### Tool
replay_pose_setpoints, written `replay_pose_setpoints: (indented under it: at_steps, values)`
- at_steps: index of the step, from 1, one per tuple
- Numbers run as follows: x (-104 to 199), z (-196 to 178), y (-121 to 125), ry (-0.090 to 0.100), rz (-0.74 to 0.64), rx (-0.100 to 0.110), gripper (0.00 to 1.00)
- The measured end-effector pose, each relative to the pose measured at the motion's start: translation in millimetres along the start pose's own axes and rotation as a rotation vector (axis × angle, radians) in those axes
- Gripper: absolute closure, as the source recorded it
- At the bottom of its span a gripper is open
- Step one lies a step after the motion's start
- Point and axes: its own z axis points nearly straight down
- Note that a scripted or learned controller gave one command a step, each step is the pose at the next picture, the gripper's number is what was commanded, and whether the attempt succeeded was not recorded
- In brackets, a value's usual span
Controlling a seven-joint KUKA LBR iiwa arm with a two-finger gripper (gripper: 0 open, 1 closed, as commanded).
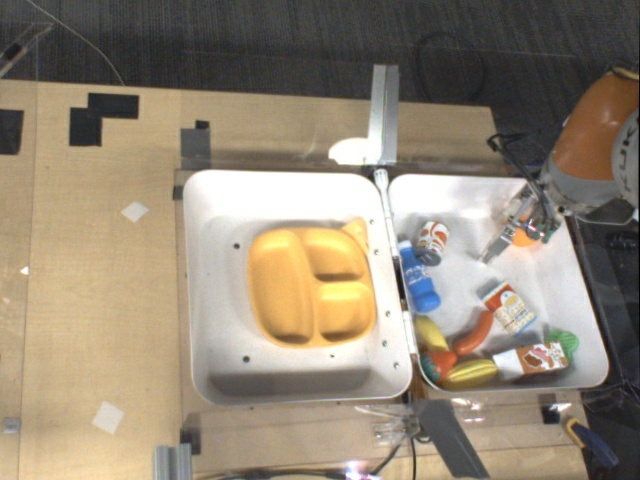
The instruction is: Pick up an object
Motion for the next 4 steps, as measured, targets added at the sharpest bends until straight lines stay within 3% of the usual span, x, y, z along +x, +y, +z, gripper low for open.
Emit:
replay_pose_setpoints:
  at_steps: [1, 2, 3, 4]
  values:
    - [60.4, -1.1, -44.4, 0.001, -0.103, 0.001, 0.0]
    - [-13.9, -0.8, 8.8, 0.009, 0.074, 0.005, 0.0]
    - [56.6, -0.9, -41.7, 0.001, -0.123, 0.001, 0.0]
    - [36.3, 0.4, 41.9, 0.001, -0.005, -0.003, 0.0]
